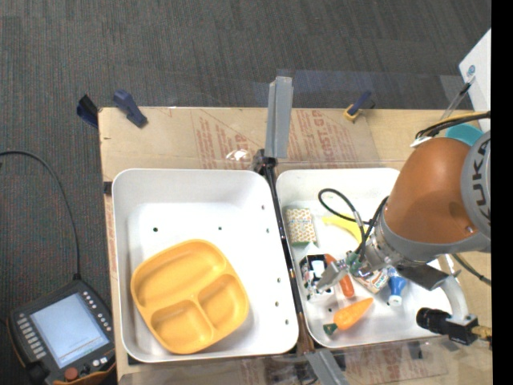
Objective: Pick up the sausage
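Camera view has the jaws (pixel 327 277) down inside the right bin (pixel 296 184), low among the clutter; whether they are parted or closed on anything I cannot tell. Just right of them lies a small reddish-orange piece (pixel 345 285), possibly the sausage. A toy carrot (pixel 351 314) lies below them, a yellow divided plate (pixel 189 296) far left in the left bin (pixel 128 191).

We see 2 smooth white plastic bins (pixel 128 207) on a matt cardboard-brown bench (pixel 184 135). The yellow tray (pixel 189 295) looks like glossy plastic. The floor (pixel 160 38) is rough grey carpet.
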